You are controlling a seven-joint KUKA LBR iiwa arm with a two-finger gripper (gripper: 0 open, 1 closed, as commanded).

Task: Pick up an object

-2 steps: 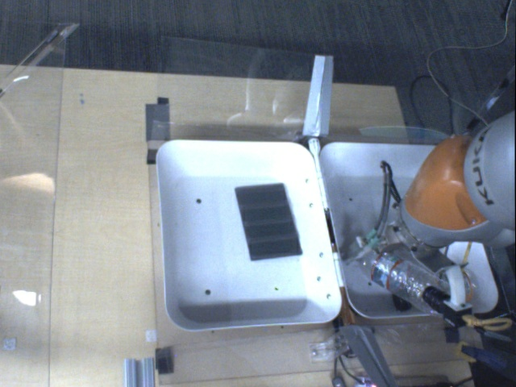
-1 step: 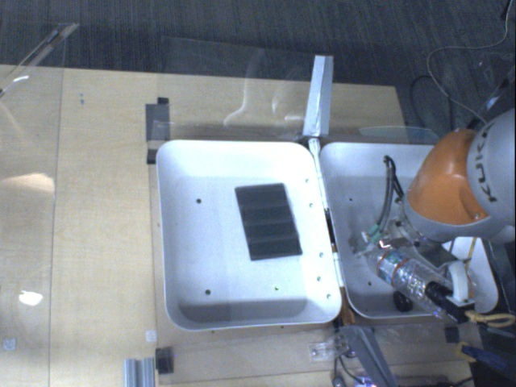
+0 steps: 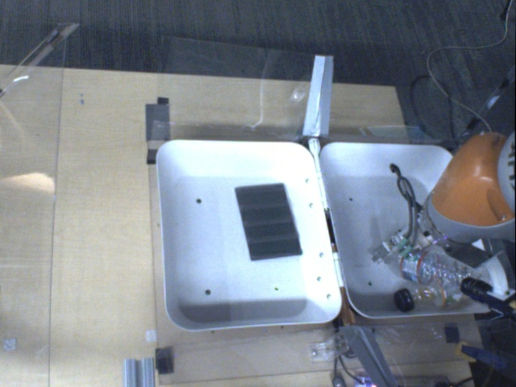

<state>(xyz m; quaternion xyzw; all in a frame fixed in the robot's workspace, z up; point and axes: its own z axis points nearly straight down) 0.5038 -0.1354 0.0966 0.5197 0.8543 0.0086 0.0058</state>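
Pick not confirmed: the gripper [image 3: 419, 263] sits low in the right bin [image 3: 355, 216], its grasp impossible to judge, while the dark ridged block [image 3: 268, 221] lies untouched in the left bin [image 3: 193, 240].

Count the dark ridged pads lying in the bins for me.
1: the dark ridged pad lies mid left bin. The arm covers part of the right bin, so more could be hidden.

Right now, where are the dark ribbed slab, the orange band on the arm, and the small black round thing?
dark ribbed slab [image 3: 268, 221]: camera view, middle of its top face.
orange band [image 3: 476, 180]: camera view, middle of its curved surface.
small black round thing [image 3: 403, 300]: camera view, its centre, in the right bin.
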